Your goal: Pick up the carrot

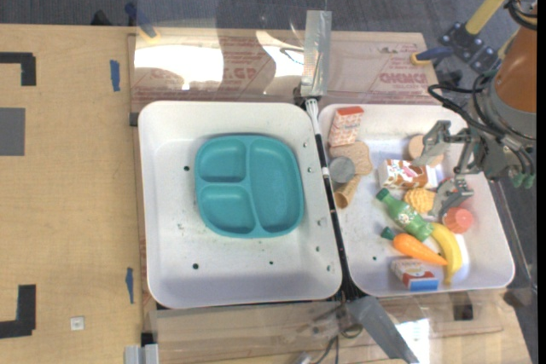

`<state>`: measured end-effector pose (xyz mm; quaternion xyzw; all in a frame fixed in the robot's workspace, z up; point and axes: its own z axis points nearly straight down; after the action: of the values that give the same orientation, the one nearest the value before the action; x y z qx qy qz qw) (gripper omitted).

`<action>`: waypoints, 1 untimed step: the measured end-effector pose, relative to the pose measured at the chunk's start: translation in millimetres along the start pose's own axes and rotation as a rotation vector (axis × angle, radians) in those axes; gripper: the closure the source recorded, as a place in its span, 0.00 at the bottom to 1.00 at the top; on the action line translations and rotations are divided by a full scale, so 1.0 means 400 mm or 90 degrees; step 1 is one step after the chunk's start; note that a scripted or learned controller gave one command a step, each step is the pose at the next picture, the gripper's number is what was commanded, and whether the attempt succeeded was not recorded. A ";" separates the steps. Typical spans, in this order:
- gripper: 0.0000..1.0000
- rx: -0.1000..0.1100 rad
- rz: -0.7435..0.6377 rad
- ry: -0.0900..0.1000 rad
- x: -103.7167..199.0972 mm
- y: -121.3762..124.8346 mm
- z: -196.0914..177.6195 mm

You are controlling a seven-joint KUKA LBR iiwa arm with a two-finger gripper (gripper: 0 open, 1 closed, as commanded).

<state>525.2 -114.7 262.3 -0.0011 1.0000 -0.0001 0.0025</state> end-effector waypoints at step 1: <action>0.00 -0.001 0.052 0.006 0.051 -0.015 0.393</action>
<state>505.8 -120.7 104.9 0.0394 0.9992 0.0009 -0.0025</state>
